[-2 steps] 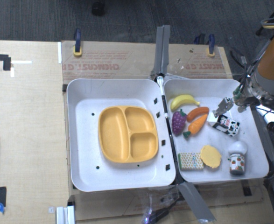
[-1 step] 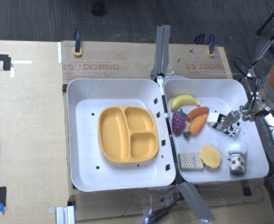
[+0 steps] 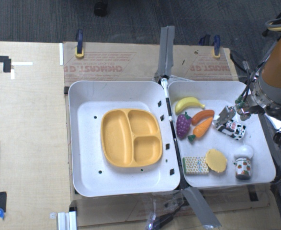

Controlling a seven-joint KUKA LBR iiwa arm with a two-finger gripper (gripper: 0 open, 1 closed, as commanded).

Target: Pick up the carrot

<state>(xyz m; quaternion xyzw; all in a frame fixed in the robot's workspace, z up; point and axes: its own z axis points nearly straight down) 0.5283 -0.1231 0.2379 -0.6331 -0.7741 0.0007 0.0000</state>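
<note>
Nearest the camera, a wafer, a yellow cookie and a small jar are lying along the front of the right bin. Further in, the carrot is resting just beside the purple grapes, touching an orange sausage-like piece, with a banana beyond. To its right the gripper is hanging close by, apparently over a small printed carton; whether its fingers are spread cannot be told, and nothing is visibly held. Seemingly the approach is underway; next it is needing to shift left over the carrot and descend.
</note>
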